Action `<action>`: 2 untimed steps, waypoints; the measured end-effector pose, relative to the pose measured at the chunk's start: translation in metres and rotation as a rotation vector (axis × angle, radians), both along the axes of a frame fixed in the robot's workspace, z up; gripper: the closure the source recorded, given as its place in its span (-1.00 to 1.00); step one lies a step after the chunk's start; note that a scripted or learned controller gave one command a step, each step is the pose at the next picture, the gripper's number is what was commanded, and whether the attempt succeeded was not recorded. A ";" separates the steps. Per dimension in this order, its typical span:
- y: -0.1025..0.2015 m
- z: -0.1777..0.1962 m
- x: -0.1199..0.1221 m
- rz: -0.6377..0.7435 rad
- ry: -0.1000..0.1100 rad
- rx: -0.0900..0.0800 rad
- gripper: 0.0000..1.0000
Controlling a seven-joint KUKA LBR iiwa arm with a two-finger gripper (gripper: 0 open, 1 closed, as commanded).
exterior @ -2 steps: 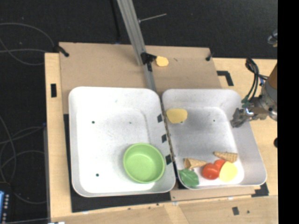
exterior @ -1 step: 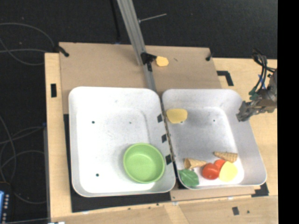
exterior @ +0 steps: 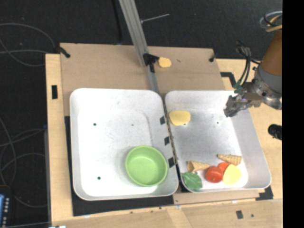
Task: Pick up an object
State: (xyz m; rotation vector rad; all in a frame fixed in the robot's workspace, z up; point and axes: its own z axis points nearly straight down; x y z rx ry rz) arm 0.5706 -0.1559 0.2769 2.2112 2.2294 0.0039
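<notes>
Here the gripper [exterior: 232, 107] hangs at the far right rim of the right bin [exterior: 204, 132], touching no object, and whether it is apart or together cannot be told at this size. Its likeliest targets crowd the near edge: two cones [exterior: 230, 159], a red piece [exterior: 213, 174], a yellow piece [exterior: 232, 175] and a green one [exterior: 192, 180]. A descent there risks nudging neighbours or striking the wall, while the lone yellow block [exterior: 179, 118] far left offers a cleaner grab.

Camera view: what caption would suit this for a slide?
Robot claw poised over the right bin of toy food; a green bowl sits in the left bin.
</notes>
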 end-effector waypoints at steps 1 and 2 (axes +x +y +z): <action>0.053 -0.015 0.010 -0.002 0.003 -0.001 1.00; 0.103 -0.017 0.035 -0.001 0.001 -0.001 1.00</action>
